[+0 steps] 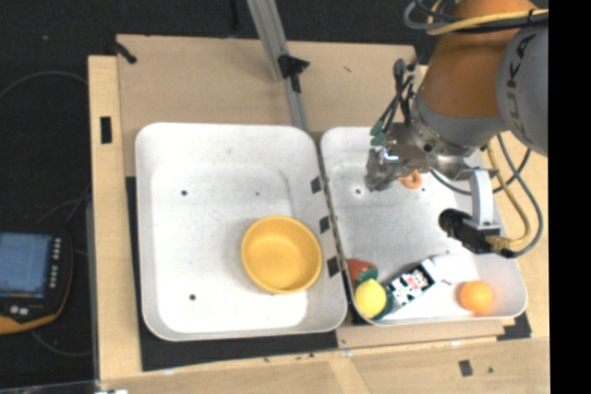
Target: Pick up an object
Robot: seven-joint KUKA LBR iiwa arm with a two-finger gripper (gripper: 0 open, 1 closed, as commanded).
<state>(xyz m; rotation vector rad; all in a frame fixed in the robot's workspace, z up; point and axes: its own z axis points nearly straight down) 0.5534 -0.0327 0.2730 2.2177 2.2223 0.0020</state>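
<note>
My gripper (380,173) hangs over the upper left part of the right bin (369,221), its metal fingers pointing down with nothing seen between them. A small orange object (411,181) peeks out just right of the gripper, partly hidden by the wrist. Along the right bin's front edge lie a yellow lemon-like ball (370,298), a red and green item (359,271) just above it, a black and white patterned block (410,282), and an orange ball (476,296). A yellow bowl (281,254) sits in the left bin (185,189).
A slanted metal pole (263,14) rises from the back of the bench between the bins. Cables and a black fitting (466,231) hang from the arm over the right bin's right side. A pendant screen (28,277) lies off the bench at left.
</note>
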